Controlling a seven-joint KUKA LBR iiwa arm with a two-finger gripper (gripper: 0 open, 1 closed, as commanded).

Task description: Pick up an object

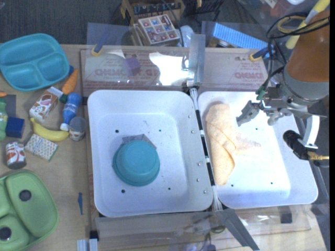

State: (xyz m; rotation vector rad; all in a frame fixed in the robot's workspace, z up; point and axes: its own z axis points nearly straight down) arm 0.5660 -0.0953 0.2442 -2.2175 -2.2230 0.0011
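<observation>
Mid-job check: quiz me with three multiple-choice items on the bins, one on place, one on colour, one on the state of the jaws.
1. Where does the bread loaf lie?
A. left bin
B. right bin, along its left wall
C. on the bench

2. What colour is the bowl in the left bin?
A. teal
B. red
C. yellow

3. How does the gripper stand?
A. shut on the loaf
B. shut on the bowl
C. jaws apart, holding nothing

Answers: B, the loaf lies against the divider inside the right bin; A, the bowl is teal; C, the jaws are spread above bare bin floor.
</observation>
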